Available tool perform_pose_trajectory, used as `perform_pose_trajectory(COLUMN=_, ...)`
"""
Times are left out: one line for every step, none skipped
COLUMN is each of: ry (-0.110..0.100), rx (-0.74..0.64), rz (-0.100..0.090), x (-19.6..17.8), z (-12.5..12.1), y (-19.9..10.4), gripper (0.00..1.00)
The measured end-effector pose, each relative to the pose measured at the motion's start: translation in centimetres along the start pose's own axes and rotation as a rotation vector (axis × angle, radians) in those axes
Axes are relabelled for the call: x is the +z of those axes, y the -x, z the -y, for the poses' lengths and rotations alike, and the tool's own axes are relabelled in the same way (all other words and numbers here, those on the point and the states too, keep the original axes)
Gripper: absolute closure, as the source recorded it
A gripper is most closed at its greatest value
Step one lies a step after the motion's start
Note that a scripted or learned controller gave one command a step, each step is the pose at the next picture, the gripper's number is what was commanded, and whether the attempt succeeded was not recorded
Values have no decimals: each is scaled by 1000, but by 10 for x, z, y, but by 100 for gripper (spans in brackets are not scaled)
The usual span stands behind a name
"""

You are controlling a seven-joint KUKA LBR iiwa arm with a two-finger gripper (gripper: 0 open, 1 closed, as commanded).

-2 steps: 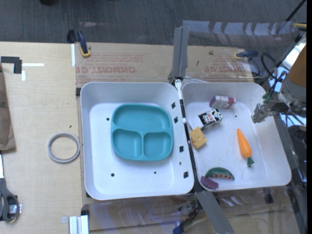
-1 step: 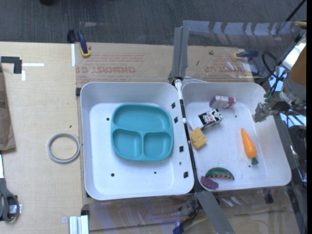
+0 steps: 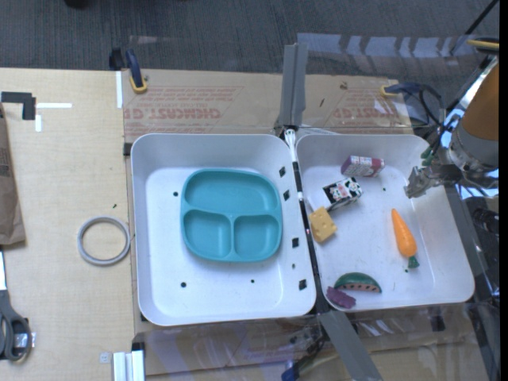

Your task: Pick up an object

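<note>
Six small pieces lying loose on the floor of the right-hand white bin (image 3: 444,292), none stacked. Toward 12 o'clock, a pinkish-grey packet (image 3: 362,165), flat, long side running 3 to 9. Just below, nearer 10 o'clock, a black-and-white carton (image 3: 342,192), on its side, slightly tilted. At 9 o'clock, close against the bin's left wall, a yellow cheese wedge (image 3: 322,225). Toward 3 o'clock, an orange carrot (image 3: 403,235), long axis running roughly 11 to 5, green stub at the lower end. At 6 o'clock, a watermelon slice (image 3: 359,282), curved rind uppermost, and touching it toward 8 o'clock, a small purple piece (image 3: 342,298), kind unclear.
</note>
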State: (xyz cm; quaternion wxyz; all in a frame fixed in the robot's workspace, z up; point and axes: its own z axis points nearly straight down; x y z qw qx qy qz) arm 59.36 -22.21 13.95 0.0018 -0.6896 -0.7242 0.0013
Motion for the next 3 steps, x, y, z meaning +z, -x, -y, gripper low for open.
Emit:
perform_pose_trajectory(ry=0, rx=1, rz=0, x=0, z=0, y=0, gripper=0)
perform_pose_trajectory(ry=0, rx=278, rz=-1, x=51, z=53, y=-26, gripper=0)
perform_pose_trajectory(ry=-6, rx=281, rz=-3, x=45, z=54, y=-25, gripper=100)
